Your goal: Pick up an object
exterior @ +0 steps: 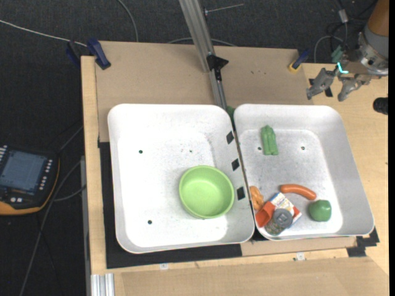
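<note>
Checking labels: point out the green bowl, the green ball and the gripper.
green bowl [207, 192], camera view, on its inner floor.
green ball [320, 210], camera view, on its top middle.
gripper [333, 84], camera view, midway between its fingertips.

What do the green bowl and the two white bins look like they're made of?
The green bowl looks like moulded plastic: even lime colour, smooth matte surface, soft rounded rim. The left bin and right bin also look like thin plastic, glossy white with fine dark speckles and rounded corners, though coated metal cannot be ruled out.
</note>
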Controlling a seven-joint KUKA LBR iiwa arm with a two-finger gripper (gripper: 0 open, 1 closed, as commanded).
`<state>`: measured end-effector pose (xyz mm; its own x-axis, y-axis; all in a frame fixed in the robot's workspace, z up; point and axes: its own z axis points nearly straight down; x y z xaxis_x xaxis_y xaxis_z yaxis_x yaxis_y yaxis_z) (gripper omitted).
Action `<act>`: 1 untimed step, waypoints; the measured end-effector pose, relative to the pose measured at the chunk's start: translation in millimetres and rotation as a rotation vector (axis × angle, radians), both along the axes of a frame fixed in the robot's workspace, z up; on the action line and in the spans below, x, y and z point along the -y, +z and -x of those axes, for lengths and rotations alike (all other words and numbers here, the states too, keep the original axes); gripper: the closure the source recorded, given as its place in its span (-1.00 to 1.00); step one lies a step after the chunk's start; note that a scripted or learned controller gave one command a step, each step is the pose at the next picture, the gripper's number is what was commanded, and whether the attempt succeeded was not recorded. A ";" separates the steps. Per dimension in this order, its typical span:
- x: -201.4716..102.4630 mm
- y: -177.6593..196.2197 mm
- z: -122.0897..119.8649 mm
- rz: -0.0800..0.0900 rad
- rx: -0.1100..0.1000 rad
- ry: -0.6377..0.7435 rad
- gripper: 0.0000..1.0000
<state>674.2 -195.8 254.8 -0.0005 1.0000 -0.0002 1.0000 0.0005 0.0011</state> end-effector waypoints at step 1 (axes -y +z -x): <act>0.0 -0.1 0.0 0.000 0.000 0.000 -1.00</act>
